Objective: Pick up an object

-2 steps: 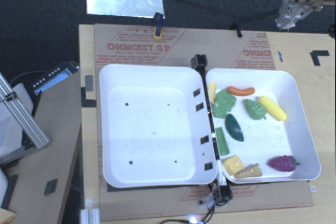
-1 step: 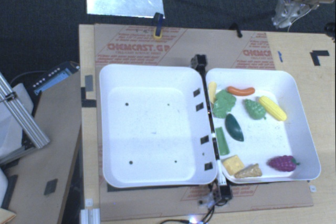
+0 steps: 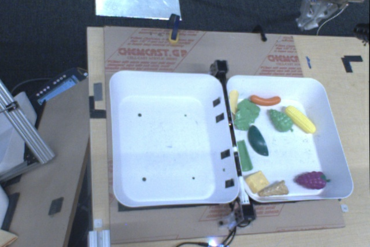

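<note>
Gripper (image 3: 315, 8) hangs at one o'clock, above the bench beyond the right bin (image 3: 332, 107); we cannot tell its state. Toy foods, like the corn (image 3: 300, 118) and grapes (image 3: 311, 180), lie in that bin.

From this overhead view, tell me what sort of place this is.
Probably a robotics lab test bench: two shallow white bins side by side, toy food such as a plastic corn cob and grapes, and a gripper hanging above.
</note>
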You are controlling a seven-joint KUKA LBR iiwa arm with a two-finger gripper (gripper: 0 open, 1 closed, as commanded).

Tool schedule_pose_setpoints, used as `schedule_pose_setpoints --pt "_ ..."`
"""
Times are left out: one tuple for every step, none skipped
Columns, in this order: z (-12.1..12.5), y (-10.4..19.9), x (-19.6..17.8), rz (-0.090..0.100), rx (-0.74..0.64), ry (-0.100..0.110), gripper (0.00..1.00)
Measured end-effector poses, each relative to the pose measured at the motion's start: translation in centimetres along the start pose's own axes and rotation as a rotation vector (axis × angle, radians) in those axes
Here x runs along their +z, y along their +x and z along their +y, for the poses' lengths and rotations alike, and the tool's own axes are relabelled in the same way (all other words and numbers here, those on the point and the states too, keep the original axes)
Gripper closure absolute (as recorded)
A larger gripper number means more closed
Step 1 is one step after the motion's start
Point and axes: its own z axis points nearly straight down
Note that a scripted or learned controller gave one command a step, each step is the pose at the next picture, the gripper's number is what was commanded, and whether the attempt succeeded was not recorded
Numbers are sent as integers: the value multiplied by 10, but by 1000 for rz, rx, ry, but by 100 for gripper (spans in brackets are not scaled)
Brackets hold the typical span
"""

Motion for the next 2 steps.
schedule_pose_setpoints --pt "0 13 -1 0 0 0 100" --pt "0 26 -3 0 0 0 100"
